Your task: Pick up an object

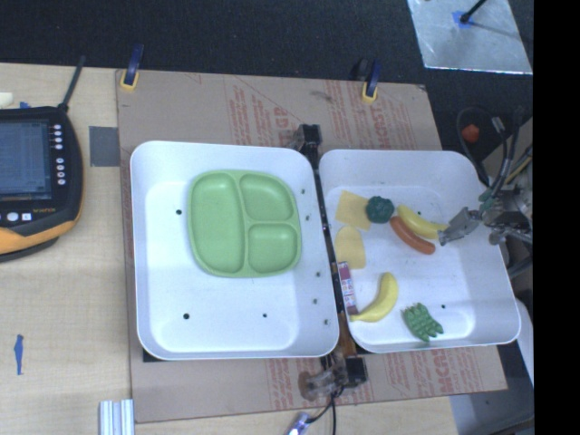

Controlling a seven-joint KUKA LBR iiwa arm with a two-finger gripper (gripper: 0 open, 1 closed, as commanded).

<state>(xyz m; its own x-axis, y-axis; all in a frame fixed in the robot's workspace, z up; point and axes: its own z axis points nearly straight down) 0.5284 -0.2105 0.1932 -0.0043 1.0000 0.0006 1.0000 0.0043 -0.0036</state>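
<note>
Yellow banana [379, 301] in right bin [471, 284], long axis diagonal, tip up-right; fingers [456, 227] state impossible to tell.

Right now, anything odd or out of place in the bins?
Nothing stands out. The green tray lies flat in the left bin; the toy food lies loose in the right bin, none spilled over the rim. The pincer sits beside the hotdog.

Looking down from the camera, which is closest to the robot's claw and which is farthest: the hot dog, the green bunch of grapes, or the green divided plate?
From the gripper at the right bin's right side:
1. Hot dog, just left of it.
2. Green bunch of grapes, at that bin's front edge.
3. Green divided plate, over in the left bin.
</note>
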